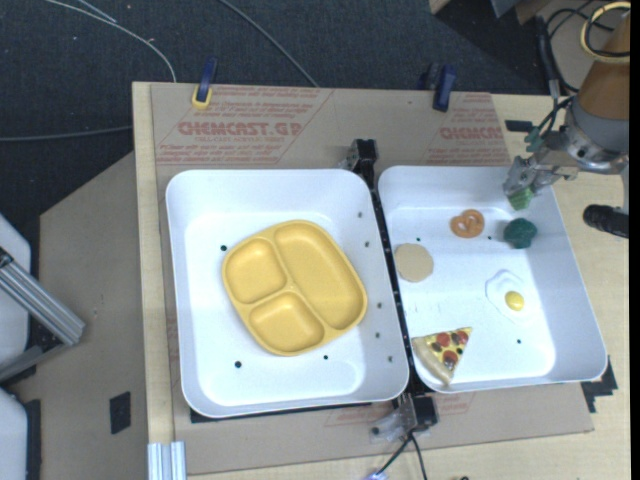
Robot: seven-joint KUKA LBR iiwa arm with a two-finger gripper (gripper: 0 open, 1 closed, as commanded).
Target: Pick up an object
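The pincer [521,190], closed on a small green piece [519,198], hangs at the right bin's [570,298] far edge, with a pretzel [466,224] to its left and a dark green lump [519,232] just below.

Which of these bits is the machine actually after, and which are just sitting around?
Part of the job (things it could pick, all in the right bin):
- small green piece at the pincer
- dark green lump
- pretzel
- tan disc
- fried egg
- pizza slice

Just lying about:
- yellow divided plate in the left bin
- blue clamps
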